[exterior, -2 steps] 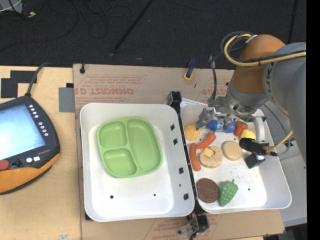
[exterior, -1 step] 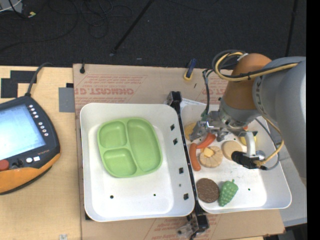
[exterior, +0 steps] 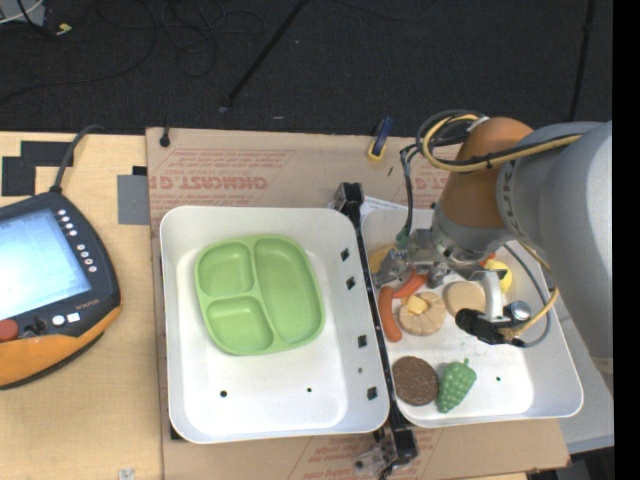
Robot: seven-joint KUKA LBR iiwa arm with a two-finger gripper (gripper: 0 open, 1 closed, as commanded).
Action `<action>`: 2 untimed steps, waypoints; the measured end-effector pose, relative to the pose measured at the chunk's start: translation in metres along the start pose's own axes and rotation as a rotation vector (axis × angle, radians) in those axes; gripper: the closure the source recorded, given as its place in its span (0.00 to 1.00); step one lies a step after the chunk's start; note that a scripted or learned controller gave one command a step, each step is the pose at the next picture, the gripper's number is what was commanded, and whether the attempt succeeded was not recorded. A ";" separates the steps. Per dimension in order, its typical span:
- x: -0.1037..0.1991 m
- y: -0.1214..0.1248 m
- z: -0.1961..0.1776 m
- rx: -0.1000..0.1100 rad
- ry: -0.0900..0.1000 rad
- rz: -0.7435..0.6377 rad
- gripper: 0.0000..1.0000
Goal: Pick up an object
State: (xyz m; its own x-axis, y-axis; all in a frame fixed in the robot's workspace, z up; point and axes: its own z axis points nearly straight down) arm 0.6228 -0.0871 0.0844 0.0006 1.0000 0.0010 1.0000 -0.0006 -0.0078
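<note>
My gripper [exterior: 412, 268] hangs low over the back left part of the right bin [exterior: 545, 393], under the orange wrist band [exterior: 490, 148]. Right beneath it lie a red piece [exterior: 406, 287] and an orange sausage-like piece [exterior: 389, 318]. Beside them are a pale round biscuit with a yellow cube [exterior: 422, 314] and a beige disc [exterior: 463, 297]. Near the bin's front sit a brown cookie [exterior: 415, 379] and a green bumpy fruit [exterior: 457, 385]. Nothing is visibly held between the gripper's tips.
The left bin [exterior: 200, 398] holds a green divided plate [exterior: 258, 294]. A black rail [exterior: 366, 298] separates the bins. Cables [exterior: 530, 313] loop from the wrist over the right bin. A teach pendant [exterior: 45, 278] lies far left, and a blue clip [exterior: 380, 140] sits at the board's back edge.
</note>
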 end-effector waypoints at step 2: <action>-0.005 0.000 -0.050 -0.006 -0.001 0.007 1.00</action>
State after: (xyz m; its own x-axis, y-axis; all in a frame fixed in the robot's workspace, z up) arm 0.6228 -0.0920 0.1344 0.0080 1.0000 0.0004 1.0000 -0.0080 -0.0023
